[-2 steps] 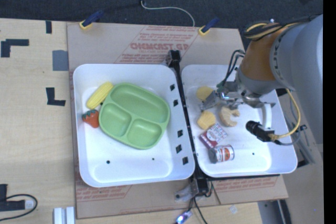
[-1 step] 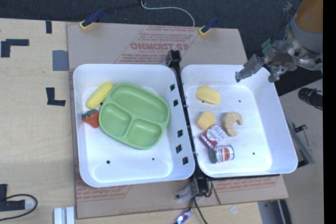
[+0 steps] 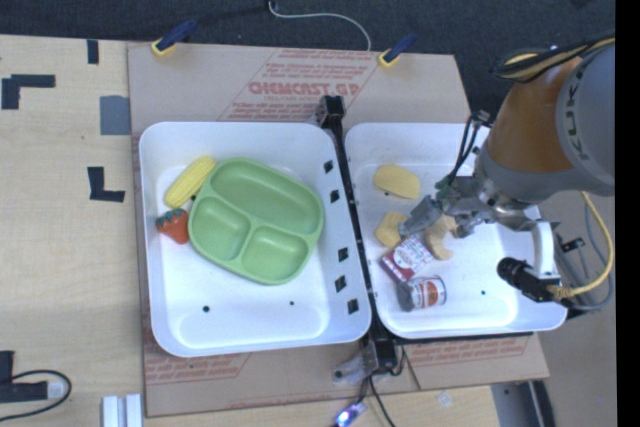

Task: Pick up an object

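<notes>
My gripper [image 3: 424,217] hangs low over the middle of the right bin [image 3: 500,310], reaching in from the right. Around its tip lie small yellow pieces, one [image 3: 389,229] to its left and one [image 3: 439,243] just below it. A red and white packet [image 3: 409,258] lies right under the tip, and I cannot tell whether the gripper touches it. A small red-labelled can [image 3: 425,293] lies on its side in front of the packet. A larger yellow lump [image 3: 397,181] sits further back in the bin.
The left bin [image 3: 250,330] holds a green divided plate [image 3: 255,218], a yellow corn cob [image 3: 189,180] and a red toy fruit [image 3: 175,227]. A black divider [image 3: 345,215] runs between the bins. The arm's orange band [image 3: 530,120] looms over the right bin's far corner.
</notes>
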Controlling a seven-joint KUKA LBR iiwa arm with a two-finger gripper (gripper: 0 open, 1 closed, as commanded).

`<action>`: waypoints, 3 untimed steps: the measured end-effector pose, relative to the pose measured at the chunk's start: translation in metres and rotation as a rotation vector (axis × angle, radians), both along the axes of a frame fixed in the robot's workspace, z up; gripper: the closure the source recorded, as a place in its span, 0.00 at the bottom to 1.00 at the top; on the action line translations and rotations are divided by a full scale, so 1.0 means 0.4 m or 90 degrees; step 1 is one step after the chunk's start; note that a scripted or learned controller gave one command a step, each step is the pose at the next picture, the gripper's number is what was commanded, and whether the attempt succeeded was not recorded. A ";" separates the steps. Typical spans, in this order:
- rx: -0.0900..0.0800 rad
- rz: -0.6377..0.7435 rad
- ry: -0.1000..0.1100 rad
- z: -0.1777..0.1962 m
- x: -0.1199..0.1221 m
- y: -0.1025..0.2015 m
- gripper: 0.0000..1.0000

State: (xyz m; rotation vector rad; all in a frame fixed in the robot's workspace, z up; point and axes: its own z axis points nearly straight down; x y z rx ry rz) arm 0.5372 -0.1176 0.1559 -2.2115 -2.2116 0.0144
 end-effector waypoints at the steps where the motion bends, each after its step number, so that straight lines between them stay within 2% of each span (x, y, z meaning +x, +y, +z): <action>1: -0.001 0.000 -0.008 -0.185 -0.051 0.036 0.00; 2: -0.004 0.000 -0.014 -0.143 -0.044 0.029 1.00; 3: 0.000 0.008 -0.017 0.086 0.086 0.272 1.00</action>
